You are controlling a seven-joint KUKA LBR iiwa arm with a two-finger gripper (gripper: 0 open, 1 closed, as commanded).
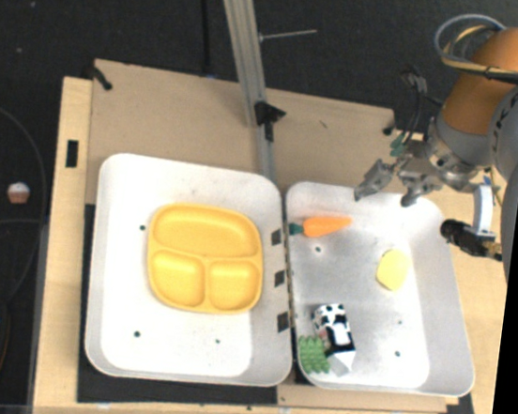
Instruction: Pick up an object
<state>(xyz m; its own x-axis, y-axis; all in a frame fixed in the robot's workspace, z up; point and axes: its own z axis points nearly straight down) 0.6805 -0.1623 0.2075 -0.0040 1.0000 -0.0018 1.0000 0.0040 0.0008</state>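
In the right bin [429,352] an orange carrot [325,225] lies near the far left corner. A yellow lemon-shaped piece [392,269] rests right of the middle. A black-and-white cow toy [335,327] stands near the front, touching a green leafy piece [313,354]. My gripper [390,185] hovers above the bin's far edge, right of the carrot and clear of every object. Its fingers [369,182] are spread apart with nothing between them.
The left bin [111,324] holds a yellow divided plate [205,257]. A slanted metal pole [249,67] rises behind the bins, near their shared edge. Small black clips sit along the divide between the bins.
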